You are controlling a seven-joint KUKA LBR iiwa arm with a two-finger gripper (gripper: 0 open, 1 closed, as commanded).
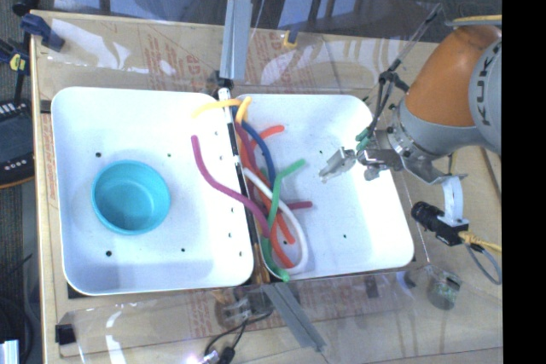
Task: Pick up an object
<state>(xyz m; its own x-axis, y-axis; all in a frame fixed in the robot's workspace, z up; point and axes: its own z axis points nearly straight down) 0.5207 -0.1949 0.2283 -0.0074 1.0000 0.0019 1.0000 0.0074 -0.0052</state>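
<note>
Grey-and-orange arm over the right white bin (388, 247)

The metal two-finger gripper (334, 166) hovers with nothing between its fingers, spread apart, near the tangle of coloured flexible tubes (269, 192) along the bins' divider.

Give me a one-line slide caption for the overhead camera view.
Pincer poised over the right bin, near tangled colored tubes; blue bowl in the left bin.
</note>
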